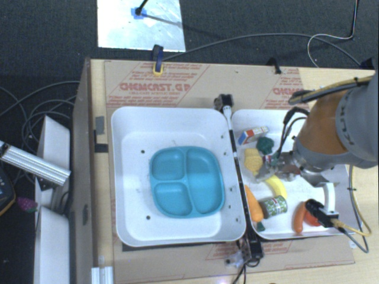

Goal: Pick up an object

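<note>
Grey arm reaching into the right bin [340, 232], gripper [273, 169] low over the banana [276, 186] near the bin's middle — finger state cannot be told, blue plate [187, 180] centred in the left bin [127, 135]

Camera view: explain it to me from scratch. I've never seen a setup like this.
This is one picture from a camera fixed above a bench, looking down at a slant. The big grey and orange shape on the right is a robot arm. At its end is a gripper, a two-finger clamp for picking things up. Whether its fingers are open or shut can't be made out, and nothing can be seen held.

Two shallow white bins sit side by side. The left bin holds a blue divided plate. The right bin holds small toy foods: a banana, a carrot, a can, a yellow lumpy piece, a small box and a few others. The gripper hangs low over these, next to the banana.
</note>
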Motion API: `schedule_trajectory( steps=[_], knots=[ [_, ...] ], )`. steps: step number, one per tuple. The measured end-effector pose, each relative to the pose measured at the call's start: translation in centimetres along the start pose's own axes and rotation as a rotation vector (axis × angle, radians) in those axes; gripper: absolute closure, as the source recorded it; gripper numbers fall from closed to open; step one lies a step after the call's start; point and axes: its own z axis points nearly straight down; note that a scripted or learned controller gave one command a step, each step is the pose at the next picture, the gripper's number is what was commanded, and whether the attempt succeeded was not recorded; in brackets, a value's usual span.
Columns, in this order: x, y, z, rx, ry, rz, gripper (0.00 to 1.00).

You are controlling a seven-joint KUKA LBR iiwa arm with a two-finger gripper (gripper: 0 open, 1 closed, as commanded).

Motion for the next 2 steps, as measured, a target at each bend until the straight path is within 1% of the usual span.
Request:
schedule_trajectory(
  steps=[1,2],
  knots=[
    [0.0,0.0,-1.0,-0.001,0.0,-0.001,1.0],
    [7.0,2.1,-10.1,-0.002,0.002,-0.002,1.0]
  ],
)
